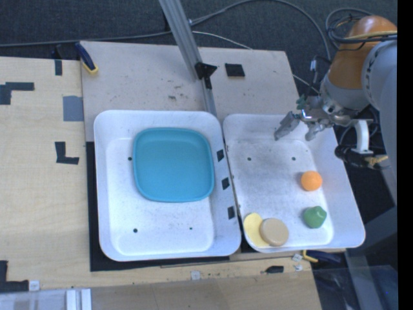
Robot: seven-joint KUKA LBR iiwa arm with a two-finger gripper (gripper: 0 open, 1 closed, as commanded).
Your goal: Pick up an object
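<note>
1. Here's the worktop [142,76], pale wood with dark scuffs, carrying two shallow white bins side by side.
2. The left bin [116,237] holds a turquoise square plate [173,164], lying flat toward the bin's far half.
3. Over to the right bin [258,160], where the small pieces sit, all grouped in its near-right part.
4. An orange ball [311,181] rests near the bin's right wall, about halfway down.
5. Just below it, apart from it, a green rounded object [314,217]; too small to name more exactly.
6. At the near edge, a tan round disc [274,231] lies on top of a flat yellow piece [252,228], overlapping it.
7. The arm comes in from the right, orange band [355,63] bright above the grey wrist.
8. The pincer [298,130] hangs over the far-right corner of the right bin, its two fingers spread apart with nothing between them.
9. One finger [284,127] points down-left toward the bin floor; the other sits close to the bin's right rim.
10. The pincer is well apart from the orange ball, the green object and the disc.
11. A grey metal bar [187,37] slants across the worktop down to the gap between the bins.
</note>
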